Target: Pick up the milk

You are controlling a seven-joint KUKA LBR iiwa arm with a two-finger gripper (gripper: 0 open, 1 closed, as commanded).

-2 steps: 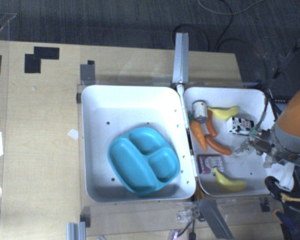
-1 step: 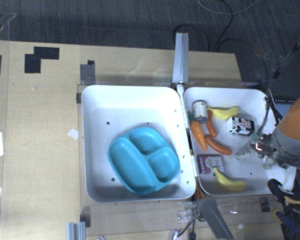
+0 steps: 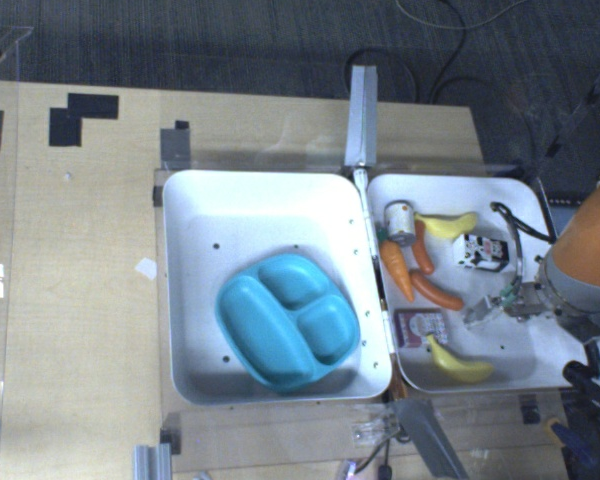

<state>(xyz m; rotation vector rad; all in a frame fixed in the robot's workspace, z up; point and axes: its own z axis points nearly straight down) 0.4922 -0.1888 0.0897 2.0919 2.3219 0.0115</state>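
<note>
On the wooden bench, our gripper hangs in the right bin, just below the milk. Grip unclear. We judge approach; next, centre over it.

Pale matt wood-look bench top, two smooth glossy white plastic bins, glossy blue plastic divided plate at lower centre, shiny plastic-looking bananas and carrots, metal-ended can, printed milk carton, brushed metal rail at top centre

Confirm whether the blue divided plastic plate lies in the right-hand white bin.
No, the blue divided plastic plate lies in the left white bin.
</note>
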